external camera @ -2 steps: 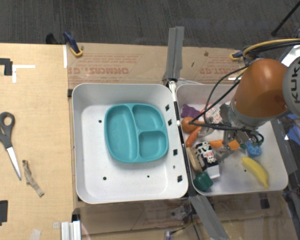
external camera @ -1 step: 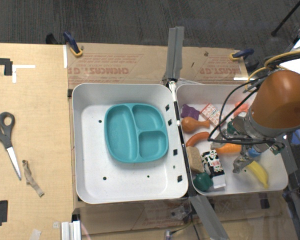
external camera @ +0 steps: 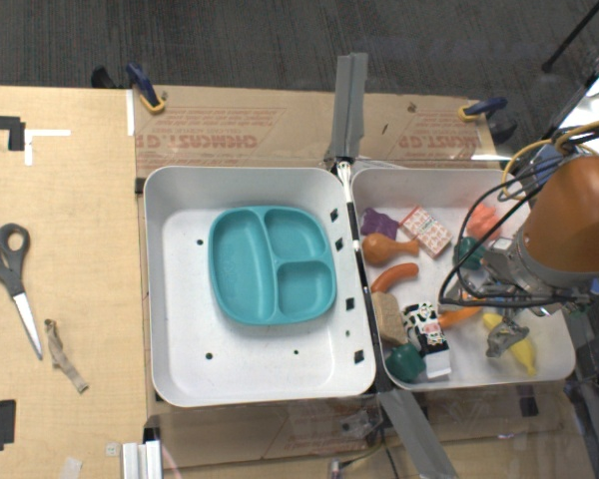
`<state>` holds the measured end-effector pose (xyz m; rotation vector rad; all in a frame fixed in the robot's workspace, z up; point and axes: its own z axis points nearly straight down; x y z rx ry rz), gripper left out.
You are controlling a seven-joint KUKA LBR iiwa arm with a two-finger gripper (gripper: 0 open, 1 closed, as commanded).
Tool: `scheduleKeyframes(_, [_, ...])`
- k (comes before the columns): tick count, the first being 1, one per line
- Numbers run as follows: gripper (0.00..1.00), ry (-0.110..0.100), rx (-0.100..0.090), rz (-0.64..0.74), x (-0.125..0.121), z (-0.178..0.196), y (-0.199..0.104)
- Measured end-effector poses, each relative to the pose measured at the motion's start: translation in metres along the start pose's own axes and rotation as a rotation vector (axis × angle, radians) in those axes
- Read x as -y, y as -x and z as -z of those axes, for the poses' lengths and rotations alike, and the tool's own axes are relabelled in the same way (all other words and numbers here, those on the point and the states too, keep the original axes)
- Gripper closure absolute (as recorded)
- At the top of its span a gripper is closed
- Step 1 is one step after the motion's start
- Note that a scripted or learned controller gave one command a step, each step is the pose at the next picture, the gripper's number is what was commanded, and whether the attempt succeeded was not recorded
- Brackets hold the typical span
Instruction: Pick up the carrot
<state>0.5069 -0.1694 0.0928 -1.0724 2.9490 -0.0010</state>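
Observation:
The carrot [external camera: 460, 316] is a thin orange piece lying in the right bin [external camera: 449, 180], just right of a black-and-white cow-pattern carton [external camera: 423, 325]. My gripper [external camera: 501, 339] hangs low over the bin's right side, a little right of and below the carrot's tip, above a yellow toy [external camera: 519, 351]. The arm's orange band [external camera: 576, 216] and its cables cover the bin's right part. Nothing orange shows at the gripper's tip.
The right bin also holds an orange sausage shape [external camera: 392, 276], a drumstick [external camera: 382, 248], a purple toy [external camera: 379, 224], a pink checked block [external camera: 426, 231], a tan piece [external camera: 387, 317] and a green toy [external camera: 404, 363]. A teal divided plate [external camera: 274, 264] lies in the left bin [external camera: 180, 357]. Scissors [external camera: 10, 272] rest far left.

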Motion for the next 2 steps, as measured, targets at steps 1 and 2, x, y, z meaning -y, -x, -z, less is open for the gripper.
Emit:
scheduleKeyframes(1, [1.00,-0.002,0.005,-0.002,0.000,0.010,0.003])
scheduleKeyframes(2, [1.00,0.002,0.001,0.382,-0.025,0.124,0.010])
